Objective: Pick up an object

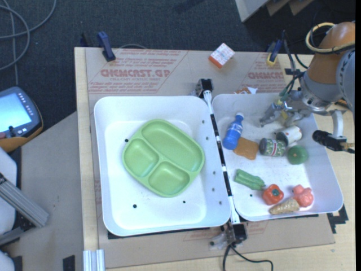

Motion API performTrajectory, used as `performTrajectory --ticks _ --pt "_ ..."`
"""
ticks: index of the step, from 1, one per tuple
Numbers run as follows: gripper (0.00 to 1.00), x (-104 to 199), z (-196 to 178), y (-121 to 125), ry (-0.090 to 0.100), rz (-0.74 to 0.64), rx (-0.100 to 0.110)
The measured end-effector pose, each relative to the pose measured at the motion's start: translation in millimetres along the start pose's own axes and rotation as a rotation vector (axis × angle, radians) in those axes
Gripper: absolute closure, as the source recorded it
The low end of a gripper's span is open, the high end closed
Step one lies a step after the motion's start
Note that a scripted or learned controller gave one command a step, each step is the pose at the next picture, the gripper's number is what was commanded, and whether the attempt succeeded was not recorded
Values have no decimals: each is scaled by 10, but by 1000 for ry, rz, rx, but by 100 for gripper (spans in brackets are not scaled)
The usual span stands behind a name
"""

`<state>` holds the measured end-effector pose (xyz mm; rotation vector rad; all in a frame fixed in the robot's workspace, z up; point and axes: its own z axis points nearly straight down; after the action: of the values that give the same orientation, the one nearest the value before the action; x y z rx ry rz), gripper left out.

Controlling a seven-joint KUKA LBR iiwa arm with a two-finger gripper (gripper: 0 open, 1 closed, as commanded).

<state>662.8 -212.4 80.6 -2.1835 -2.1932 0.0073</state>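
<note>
Several toys crowd the right-hand shallow white bin (333, 179); my end effector (277, 110) looks released, so I'd target the isolated blue plastic bottle (233, 131).

red print on the brown board (141, 66) covering the table, behind the left bin: reads roughly "chemcast gp", letters partly unclear. same red print repeats behind the right bin, partly hidden. smaller lines beneath unreadable. no other legible text.
</note>
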Motion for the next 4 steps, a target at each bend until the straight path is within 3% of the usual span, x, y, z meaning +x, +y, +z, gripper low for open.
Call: performTrajectory --ticks 4 --pt "0 -1 -1 1 -1 0 0"
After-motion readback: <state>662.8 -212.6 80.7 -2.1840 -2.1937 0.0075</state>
